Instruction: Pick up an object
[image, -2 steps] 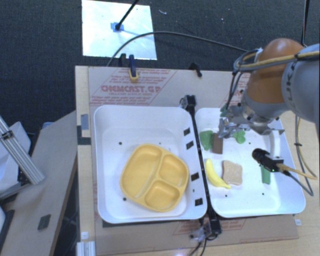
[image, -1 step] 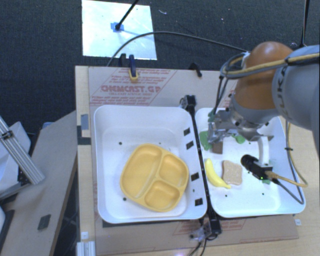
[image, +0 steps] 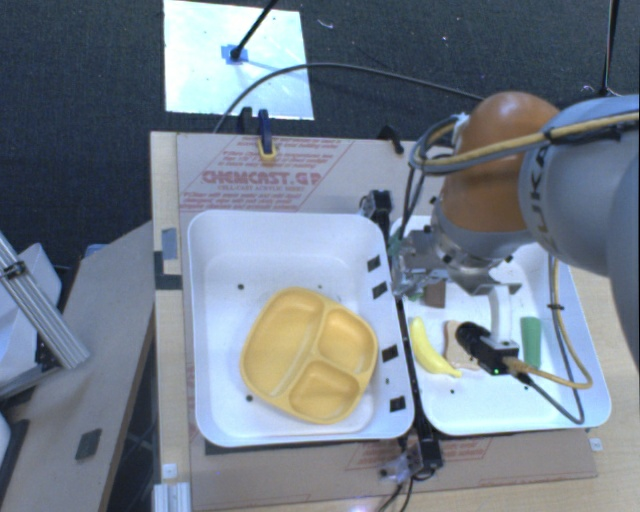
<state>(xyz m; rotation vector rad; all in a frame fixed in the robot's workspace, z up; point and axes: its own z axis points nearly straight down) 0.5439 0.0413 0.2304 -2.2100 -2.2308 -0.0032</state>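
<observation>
In the right bin (image: 500, 410) lie a yellow banana (image: 430, 349), a green stick-shaped object (image: 529, 340) and a pale tan flat piece (image: 456, 347) beside the banana. My gripper (image: 424, 281) hangs low over the bin's left side, close to the divider between the bins. A small brown object (image: 436, 294) sits right at the gripper's tip; I cannot tell whether it is between the fingers. The grey arm and its orange band (image: 495, 160) cover the back of the right bin.
The left bin (image: 220, 260) holds a yellow divided plate (image: 309, 353). Black clips line the wall between the two bins. A cardboard sheet (image: 270, 170) lies behind the bins, and a metal rail (image: 40, 310) sits off the bench at the left.
</observation>
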